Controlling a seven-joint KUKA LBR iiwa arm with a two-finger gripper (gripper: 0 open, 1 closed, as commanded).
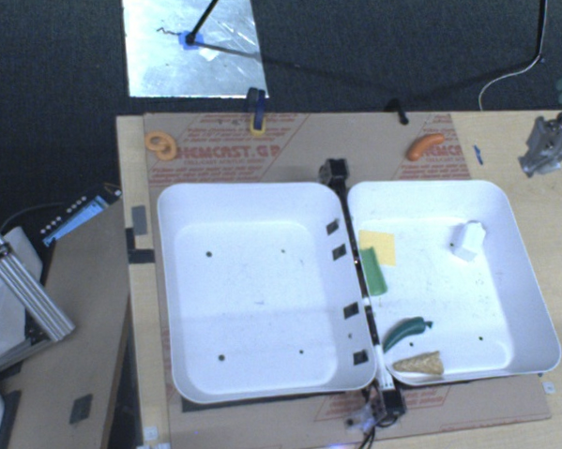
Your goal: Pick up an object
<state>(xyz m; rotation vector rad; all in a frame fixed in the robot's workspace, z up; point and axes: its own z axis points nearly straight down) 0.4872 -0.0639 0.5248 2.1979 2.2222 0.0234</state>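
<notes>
Pincer [546, 149] hung right of the bench; its state could not be told. Red lettering on the brown board [230, 151] was unreadable. Green pepper-shaped toy [405, 331] lay in the right white bin [524, 281].

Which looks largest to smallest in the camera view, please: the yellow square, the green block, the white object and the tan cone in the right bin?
1. yellow square
2. green block, close behind the square
3. tan cone and white object look about alike, so I would not rank them.
</notes>
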